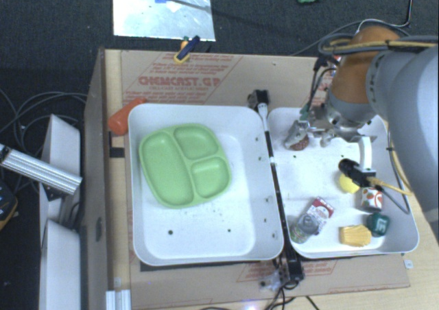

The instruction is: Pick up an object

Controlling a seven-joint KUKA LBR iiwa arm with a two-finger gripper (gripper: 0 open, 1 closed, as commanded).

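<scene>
Leftward, green tray (184,164) in left bin (147,243) — end effector (309,136) state unclear.

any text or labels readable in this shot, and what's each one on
"CHEMCAST GP", red print, partly blurred: on the brown board under the bins, behind the left bin.
More red print on the board's front edge: too small to read.
Label on the crumpled packet in the right bin: too blurred to read.
</scene>
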